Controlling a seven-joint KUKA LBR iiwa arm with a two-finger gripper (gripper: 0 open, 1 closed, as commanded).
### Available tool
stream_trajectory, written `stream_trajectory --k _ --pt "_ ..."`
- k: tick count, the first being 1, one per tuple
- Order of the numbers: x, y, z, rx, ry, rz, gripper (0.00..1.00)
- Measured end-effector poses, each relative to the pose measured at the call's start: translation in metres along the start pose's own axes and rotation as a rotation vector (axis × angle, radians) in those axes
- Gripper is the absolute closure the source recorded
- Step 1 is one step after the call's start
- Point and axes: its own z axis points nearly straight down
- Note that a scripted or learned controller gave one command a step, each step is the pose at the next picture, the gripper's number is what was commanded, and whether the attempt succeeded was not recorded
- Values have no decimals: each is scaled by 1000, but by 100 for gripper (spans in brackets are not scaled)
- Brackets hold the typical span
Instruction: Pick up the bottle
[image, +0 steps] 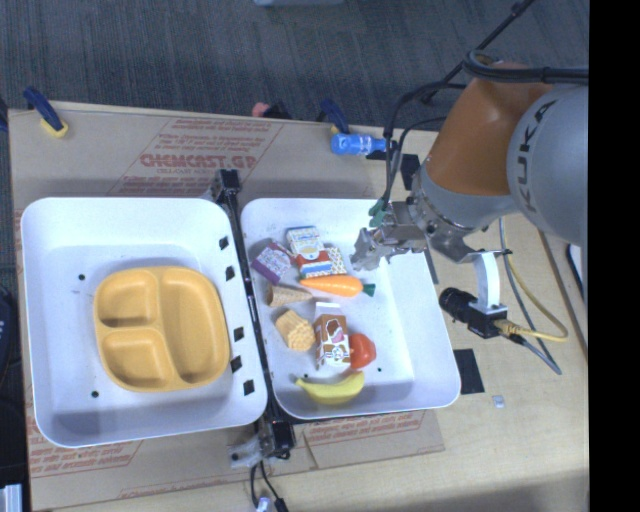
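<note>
1. Best guess for the bottle (332, 340): the brownish pack w/ a pale top, lying flat in the right bin (430, 345), just toward 6 o'clock from the bin's middle. Not 100% sure it was a bottle tbh, too small to read.
2. It touched the tomato (362, 350) at its 3 o'clock, w/ the banana (331, 388) just beside it at 6 and the cracker (292, 329) close at 9.
3. Progress: basically nothing done imo. The bottle sat on the bin floor, not lifted or gripped.
4. The gripper (365, 250) hung near the bin's 1 o'clock, over the carrot (331, 285), well apart from the bottle. Couldn't tell if the pincer was apart or together, too blurry.
5. Left to do: move toward 7 o'clock, come down, grab, lift. It's crowded there, so it could snag the tomato.
6. Counts, right bin: 1 bottle, 1 tomato, 1 banana, 1 cracker, 1 carrot, 1 cone (287, 295), 2 small cartons (304, 239), 1 purple pack (270, 265).
7. Further out at 9 o'clock: the left bin (60, 230) held 1 yellow tray (160, 327), 3 compartments. So 2 bins total.
</note>
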Motion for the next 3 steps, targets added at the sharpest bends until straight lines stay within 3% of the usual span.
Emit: stream_trajectory --k 1,2,3 --pt "-9 -62 35 1 1 123 100" --pt "-10 -76 12 -4 0 20 100" --pt "23 -74 -91 -4 -1 -9 100"
